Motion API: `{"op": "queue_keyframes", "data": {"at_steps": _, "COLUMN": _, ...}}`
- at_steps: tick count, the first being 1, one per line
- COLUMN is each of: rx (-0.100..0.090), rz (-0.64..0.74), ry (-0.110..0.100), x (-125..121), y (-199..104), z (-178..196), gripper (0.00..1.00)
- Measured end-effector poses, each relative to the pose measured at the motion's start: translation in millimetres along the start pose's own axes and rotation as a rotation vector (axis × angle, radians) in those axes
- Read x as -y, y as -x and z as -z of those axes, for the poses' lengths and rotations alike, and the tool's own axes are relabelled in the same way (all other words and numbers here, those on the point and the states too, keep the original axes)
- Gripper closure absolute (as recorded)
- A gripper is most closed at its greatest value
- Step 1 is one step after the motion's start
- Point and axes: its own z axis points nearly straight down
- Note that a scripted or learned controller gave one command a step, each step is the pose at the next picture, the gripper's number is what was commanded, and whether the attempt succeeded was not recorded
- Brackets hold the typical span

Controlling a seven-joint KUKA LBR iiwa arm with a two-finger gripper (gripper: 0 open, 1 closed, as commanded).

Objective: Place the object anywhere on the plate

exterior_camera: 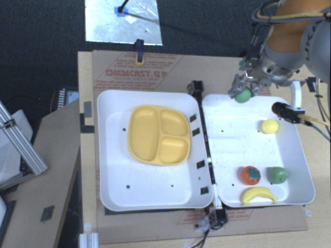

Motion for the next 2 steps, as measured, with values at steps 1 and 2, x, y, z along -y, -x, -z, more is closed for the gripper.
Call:
{"op": "queue_keyframes", "data": {"at_steps": 1, "rx": -0.001, "rz": 0.002, "ry": 0.002, "x": -3.8, "y": -63.1, "z": 1.5, "gripper": 1.00}}
{"op": "queue_keyframes", "data": {"at_steps": 2, "rx": -0.001, "rz": 0.001, "ry": -0.001, "x": -2.7, "y": -118.8, "z": -15.5, "gripper": 1.00}}
